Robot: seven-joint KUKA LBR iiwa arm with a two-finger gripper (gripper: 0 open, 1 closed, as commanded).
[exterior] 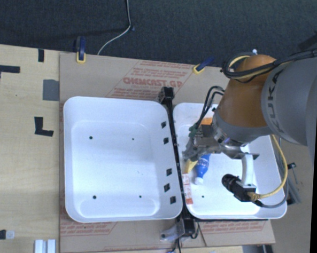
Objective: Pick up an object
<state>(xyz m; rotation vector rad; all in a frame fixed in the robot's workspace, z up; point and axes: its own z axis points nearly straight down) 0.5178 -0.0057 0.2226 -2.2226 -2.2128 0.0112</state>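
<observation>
The arm reaches over the right bin from the right, its orange band above the wrist. My gripper hangs low over that bin's left side, close to the divider. Just below it lies a blue and white tube-like object, tilted, with a white cap end pointing down. A small orange and yellow item lies right beside it to the left. A thin red and white piece rests along the bin's left wall. The arm covers much of the right bin's far half.
The left bin stands beside the right one, separated by a black clipped divider. Both bins sit on a cardboard sheet. A black cable connector hangs off the wrist over the right bin.
</observation>
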